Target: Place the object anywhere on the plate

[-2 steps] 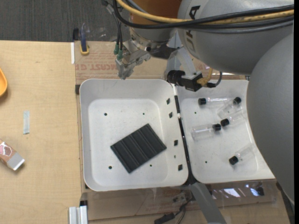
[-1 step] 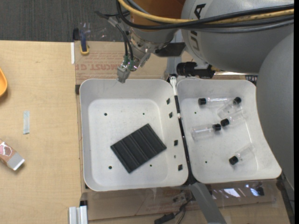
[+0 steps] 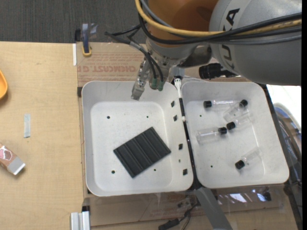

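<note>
The objects available to me are four clear vials with black caps (image 3: 225, 128), scattered in the right bin (image 3: 268, 143). The plate is the dark ribbed plate (image 3: 142, 152), lying flat in the left bin (image 3: 96, 128) with its long axis on a diagonal.

My pincer (image 3: 138, 91) hangs over the far edge of the left bin, close to the divider between the two bins. Whether it is released or clenched I cannot tell from this view; nothing shows between its tips, so I judge it to be carrying no vial.

Relation governing the coming move:
- The vials lie to the arm side of my pincer, across the divider, and nearer the camera. The nearest is the capped vial at the far part of the right bin (image 3: 218, 103), its long axis running roughly across the bin.
- The plate lies on the camera side of my pincer, almost directly nearer, in the same bin.

Judgement: the pick step is not yet done. I must cross the divider first, then return over the plate.

The wooden worktop (image 3: 43, 128) beyond the left bin bears small unrelated items.
</note>
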`<action>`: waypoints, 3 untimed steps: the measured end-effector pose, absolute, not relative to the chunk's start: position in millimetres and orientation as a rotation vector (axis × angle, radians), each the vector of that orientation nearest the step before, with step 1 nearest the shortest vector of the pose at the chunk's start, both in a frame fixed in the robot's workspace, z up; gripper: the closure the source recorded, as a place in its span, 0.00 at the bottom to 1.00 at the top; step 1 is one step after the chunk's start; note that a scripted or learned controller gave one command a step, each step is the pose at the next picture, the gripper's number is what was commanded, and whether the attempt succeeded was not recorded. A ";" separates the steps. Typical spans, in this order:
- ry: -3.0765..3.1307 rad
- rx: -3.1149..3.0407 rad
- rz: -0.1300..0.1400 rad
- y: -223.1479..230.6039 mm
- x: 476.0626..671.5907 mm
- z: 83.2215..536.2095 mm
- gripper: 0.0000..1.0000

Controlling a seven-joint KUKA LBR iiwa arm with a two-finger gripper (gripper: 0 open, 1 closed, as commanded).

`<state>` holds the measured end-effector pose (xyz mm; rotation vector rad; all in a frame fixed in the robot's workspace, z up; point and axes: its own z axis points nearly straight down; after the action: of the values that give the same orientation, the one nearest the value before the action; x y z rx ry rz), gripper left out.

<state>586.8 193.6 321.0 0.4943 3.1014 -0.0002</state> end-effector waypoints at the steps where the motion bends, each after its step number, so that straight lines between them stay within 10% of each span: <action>1: 3.134 -0.146 0.003 228.5 583.4 332.0 1.00; 3: 3.072 -0.639 0.002 189.8 584.0 304.6 1.00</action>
<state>584.0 189.8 304.6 -0.6386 3.0720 0.0019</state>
